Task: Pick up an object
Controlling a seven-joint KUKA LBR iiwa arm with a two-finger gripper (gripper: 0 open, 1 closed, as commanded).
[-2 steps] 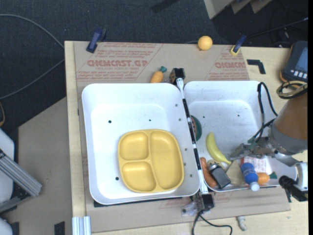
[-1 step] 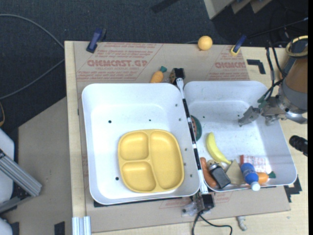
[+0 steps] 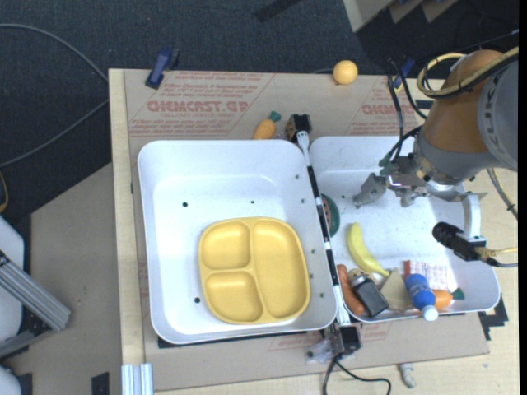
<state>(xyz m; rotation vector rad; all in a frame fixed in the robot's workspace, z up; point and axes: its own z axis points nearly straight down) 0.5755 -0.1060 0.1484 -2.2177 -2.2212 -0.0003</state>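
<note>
Gripper (image 3: 387, 186): over right bin (image 3: 461, 155), far side; finger spread cannot be told. Banana (image 3: 362, 252): toward near edge from it, long axis running far-to-near.

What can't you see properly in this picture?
- Pincer: too small and blurry in the camera view to tell how it stands.
- Green thing: half hidden by the rim between the bins.
- Pile by the banana: small objects overlap, too jumbled to name.
</note>
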